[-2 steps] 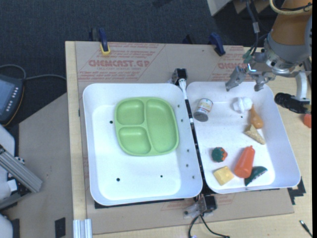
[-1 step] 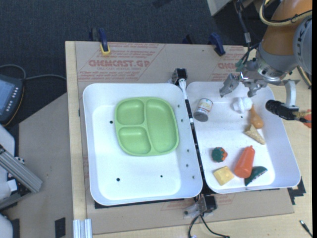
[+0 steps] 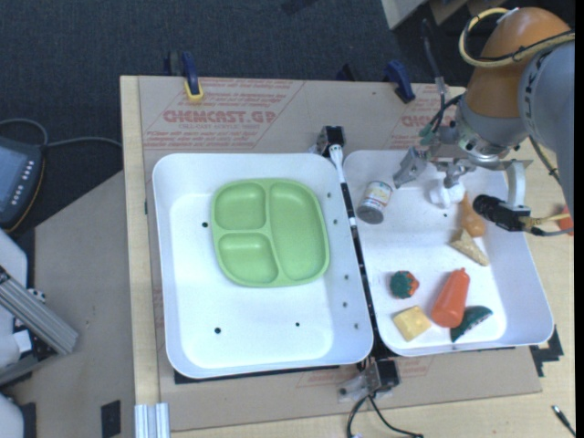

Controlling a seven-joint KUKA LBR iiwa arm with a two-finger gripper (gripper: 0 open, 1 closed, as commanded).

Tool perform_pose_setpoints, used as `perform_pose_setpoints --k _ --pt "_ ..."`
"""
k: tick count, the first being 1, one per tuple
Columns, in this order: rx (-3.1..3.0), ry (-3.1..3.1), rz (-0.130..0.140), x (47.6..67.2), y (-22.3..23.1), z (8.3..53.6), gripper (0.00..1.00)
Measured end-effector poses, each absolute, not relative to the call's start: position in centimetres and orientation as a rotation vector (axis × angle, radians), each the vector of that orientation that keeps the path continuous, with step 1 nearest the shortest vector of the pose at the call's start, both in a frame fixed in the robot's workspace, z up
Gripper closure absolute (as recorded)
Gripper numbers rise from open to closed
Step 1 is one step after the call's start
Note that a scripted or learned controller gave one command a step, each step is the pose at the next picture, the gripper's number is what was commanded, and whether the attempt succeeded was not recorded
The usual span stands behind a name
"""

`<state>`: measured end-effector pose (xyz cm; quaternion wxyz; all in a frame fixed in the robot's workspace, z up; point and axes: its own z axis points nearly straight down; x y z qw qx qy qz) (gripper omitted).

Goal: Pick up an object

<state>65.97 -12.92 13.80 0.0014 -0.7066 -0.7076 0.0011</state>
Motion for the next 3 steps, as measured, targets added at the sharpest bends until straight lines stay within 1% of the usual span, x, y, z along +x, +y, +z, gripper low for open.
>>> perform_pose_setpoints --k 1,2,3 --pt "-2.223 -2.224 -0.003 66.1 -12.9 10.3 0.00" --pt "-2.223 -2.225 -0.003 66.1 -12.9 11.2 1.00" --pt "-2.226 -2.226 -0.006 66.6 -13.7 17.2 1.00"
